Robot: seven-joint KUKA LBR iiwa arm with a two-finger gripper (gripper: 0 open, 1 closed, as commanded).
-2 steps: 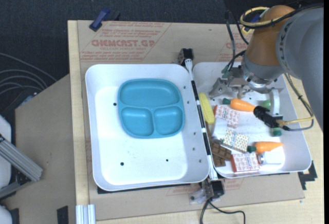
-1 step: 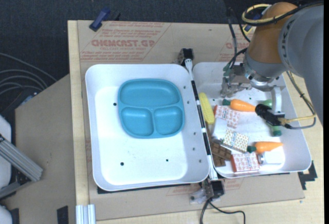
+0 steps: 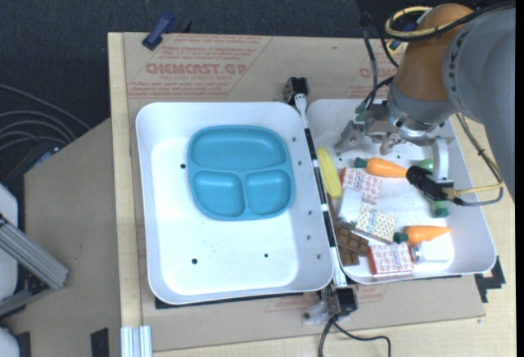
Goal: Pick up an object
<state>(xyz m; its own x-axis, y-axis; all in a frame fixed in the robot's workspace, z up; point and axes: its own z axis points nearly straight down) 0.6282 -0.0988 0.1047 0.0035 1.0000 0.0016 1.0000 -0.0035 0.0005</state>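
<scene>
Carrot (image 3: 386, 168) just below gripper (image 3: 370, 137).

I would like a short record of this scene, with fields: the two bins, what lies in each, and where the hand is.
left bin: holds a blue divided plate, lying flat
right bin: holds the loose items
items in right bin: corn cob by the left wall; two carrots; chocolate bar; small printed packets
arm: reaches over the right bin's upper part
hand: low over the bin's upper left area, above the carrots
held object: none seen between fingers
</scene>
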